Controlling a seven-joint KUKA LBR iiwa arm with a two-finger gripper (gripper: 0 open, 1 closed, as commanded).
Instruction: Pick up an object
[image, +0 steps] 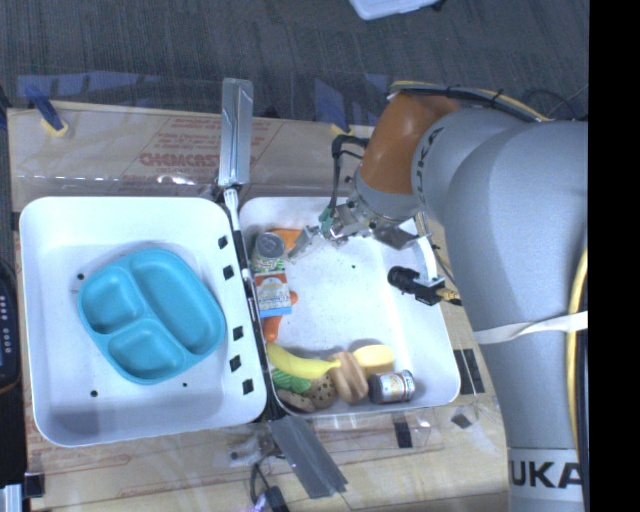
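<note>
My gripper (318, 232) hangs low over the far left part of the right bin (345, 300), reaching in from the right. Just left of it lies a small bottle (270, 275) with a grey cap and a printed label, along the bin's left wall. An orange piece (287, 240) sits beside the bottle's cap, close to the gripper's tip. Along the near wall lie a banana (300, 362), a tan wooden ring toy (350, 378), a yellow block (372, 357), a small can (392, 386) and a brown speckled item (312, 396).
The left bin (60, 230) holds a blue divided plate (150, 315). A divider with black clips (240, 300) separates the two bins. The arm's grey body (500, 220) covers the right bin's right side.
</note>
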